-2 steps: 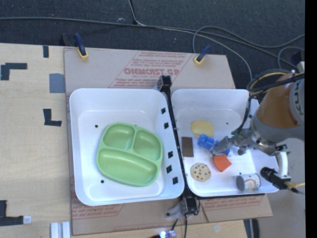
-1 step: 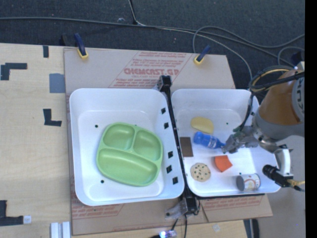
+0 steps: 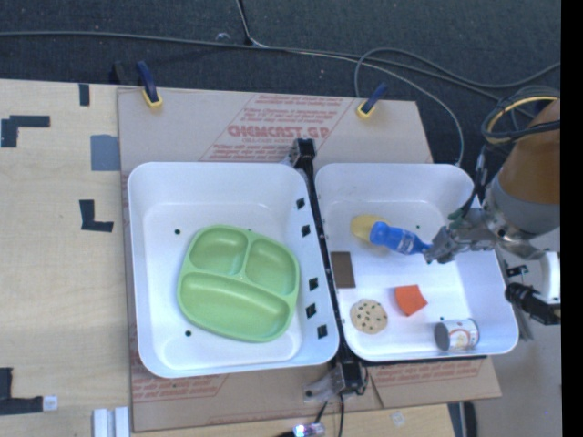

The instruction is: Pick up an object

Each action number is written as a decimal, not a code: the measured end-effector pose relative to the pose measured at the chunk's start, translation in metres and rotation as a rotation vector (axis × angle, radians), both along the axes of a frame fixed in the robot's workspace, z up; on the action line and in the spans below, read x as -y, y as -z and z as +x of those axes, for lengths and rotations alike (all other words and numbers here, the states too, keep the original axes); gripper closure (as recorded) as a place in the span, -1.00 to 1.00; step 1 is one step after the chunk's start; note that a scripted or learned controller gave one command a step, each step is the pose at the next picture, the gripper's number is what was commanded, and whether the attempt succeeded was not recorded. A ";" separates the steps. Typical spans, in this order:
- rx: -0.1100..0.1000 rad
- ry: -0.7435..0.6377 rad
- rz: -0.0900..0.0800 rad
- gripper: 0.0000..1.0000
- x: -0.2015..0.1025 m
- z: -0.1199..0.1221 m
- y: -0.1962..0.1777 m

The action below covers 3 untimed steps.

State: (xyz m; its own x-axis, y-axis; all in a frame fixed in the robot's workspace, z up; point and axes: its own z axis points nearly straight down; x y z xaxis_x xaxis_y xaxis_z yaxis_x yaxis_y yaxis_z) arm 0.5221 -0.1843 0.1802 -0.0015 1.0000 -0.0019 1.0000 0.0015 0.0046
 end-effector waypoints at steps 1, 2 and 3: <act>-0.001 0.000 0.000 1.00 -0.003 -0.007 -0.048; -0.001 0.000 0.000 1.00 -0.004 -0.006 -0.086; -0.005 -0.004 0.002 1.00 -0.049 0.009 -0.082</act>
